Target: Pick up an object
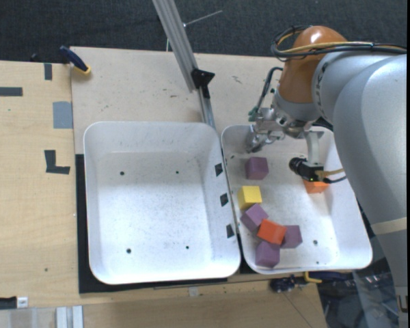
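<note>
My gripper (257,141) hangs over the far left part of the right bin (342,248). A purple cube (257,168) lies just in front of it, apart from it. Nearer the camera sits a yellow cube (250,196). Beyond that is a cluster: a purple block (254,216), an orange-red block (272,232) and two more purple blocks (292,236) (267,253). Nothing shows in the gripper's grasp.
The left bin (157,203) stands beside the right one, sharing a raised middle rim. A slanted metal rail (181,39) runs down to the bins' far edge. A small orange piece (316,187) lies near the right bin's right side. The grey arm covers the right of the scene.
</note>
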`<action>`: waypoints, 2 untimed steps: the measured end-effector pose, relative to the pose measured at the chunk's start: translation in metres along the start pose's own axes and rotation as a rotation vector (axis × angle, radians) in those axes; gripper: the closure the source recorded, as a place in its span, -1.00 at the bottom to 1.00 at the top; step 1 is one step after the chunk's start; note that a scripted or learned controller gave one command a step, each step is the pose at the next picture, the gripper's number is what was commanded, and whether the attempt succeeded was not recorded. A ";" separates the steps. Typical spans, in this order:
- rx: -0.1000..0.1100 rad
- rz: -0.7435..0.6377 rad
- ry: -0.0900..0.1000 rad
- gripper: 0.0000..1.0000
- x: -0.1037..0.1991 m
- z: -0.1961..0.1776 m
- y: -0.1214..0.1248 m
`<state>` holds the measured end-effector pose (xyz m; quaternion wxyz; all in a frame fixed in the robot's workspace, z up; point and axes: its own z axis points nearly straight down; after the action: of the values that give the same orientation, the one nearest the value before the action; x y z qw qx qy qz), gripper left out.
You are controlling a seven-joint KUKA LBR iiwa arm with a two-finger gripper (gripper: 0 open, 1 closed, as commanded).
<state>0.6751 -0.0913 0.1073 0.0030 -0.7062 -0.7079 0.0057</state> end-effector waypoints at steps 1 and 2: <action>-0.018 0.000 0.003 1.00 0.002 -0.064 0.004; -0.018 0.001 0.003 1.00 0.002 -0.116 0.005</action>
<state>0.6811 -0.0890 0.2235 -0.0021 -0.7065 -0.7077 -0.0017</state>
